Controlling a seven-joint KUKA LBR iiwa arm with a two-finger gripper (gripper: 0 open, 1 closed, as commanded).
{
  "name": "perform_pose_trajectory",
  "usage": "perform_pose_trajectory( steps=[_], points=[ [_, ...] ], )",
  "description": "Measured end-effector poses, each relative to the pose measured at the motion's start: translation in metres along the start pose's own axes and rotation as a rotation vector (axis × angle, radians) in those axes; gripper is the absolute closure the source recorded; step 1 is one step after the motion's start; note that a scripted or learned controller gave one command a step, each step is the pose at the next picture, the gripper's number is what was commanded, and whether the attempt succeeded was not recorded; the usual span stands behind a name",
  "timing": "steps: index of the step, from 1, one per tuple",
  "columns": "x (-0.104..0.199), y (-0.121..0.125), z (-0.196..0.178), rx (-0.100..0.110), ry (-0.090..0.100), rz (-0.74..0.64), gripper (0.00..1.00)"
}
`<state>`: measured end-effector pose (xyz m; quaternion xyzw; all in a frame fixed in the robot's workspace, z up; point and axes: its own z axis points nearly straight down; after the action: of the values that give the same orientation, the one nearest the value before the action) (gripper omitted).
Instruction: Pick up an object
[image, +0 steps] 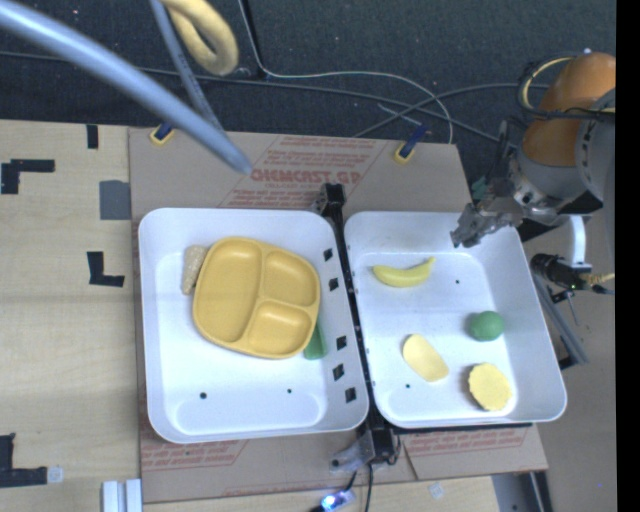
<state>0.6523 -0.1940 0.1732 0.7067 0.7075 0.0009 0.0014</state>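
Likely target: banana (403, 272), lying flat in the upper part of the right bin (530, 300), closest of 4 loose pieces to the pincer (468, 232). Further down the same bin: green ball (486, 325) toward the right wall, pale yellow oval piece (424, 358) near the middle, yellow round piece (489, 387) by the lower right corner, all well apart from each other.

Risks from here, as a judgement: thin, low, curved banana, so easily pushed along the smooth floor rather than caught; fingers coming down off-centre, then closing on nothing. Green ball prone to rolling off at a nudge. Also a hazard: pincer hanging over the bin's upper rim, so a straight drop could strike the wall.

Pincer itself: above the upper right part of the right bin, just up and right of the banana, touching nothing, carrying nothing visible. Opening of the pincer: cannot tell, too small and dark.

Left bin (160, 330): yellow divided plate (256, 298), nothing near the arm.
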Motion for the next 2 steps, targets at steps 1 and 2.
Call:
perform_pose_trajectory(
  steps=[1, 2],
  points=[
    [0.0, 0.001, -0.053, -0.001, 0.0, -0.001, 1.0],
    [0.058, 0.003, -0.043, 0.005, 0.001, -0.004, 1.0]
  ],
)
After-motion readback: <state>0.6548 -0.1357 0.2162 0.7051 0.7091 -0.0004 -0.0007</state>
